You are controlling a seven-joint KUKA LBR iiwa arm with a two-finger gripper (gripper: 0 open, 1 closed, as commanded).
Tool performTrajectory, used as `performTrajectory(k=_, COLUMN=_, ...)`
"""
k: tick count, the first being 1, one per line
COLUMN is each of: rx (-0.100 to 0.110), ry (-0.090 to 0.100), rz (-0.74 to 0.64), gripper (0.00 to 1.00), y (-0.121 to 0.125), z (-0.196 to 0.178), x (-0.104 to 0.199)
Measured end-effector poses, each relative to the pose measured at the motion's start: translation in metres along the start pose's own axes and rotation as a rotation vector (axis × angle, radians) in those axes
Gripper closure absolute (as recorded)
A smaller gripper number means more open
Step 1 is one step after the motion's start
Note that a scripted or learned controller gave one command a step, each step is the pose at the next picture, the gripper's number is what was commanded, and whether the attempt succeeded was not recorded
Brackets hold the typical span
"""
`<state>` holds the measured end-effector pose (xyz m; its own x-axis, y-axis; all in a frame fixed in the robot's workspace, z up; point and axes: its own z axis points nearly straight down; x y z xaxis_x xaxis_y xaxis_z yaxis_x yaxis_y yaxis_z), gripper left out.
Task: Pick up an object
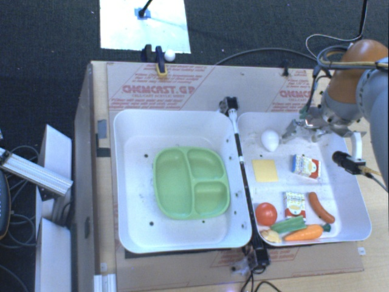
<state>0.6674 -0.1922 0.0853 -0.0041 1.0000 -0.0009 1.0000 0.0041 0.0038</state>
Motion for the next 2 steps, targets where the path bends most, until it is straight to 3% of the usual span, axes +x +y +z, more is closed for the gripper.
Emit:
performTrajectory(k=1, rx=0.001, ry=0.001, rz=-0.001, gripper=0.0, y=0.002, z=0.0, x=0.026)
performTrajectory(k=2, rx=0.0, ry=-0.001, rz=0.002, gripper=0.0, y=0.002, z=0.0, x=-0.003)
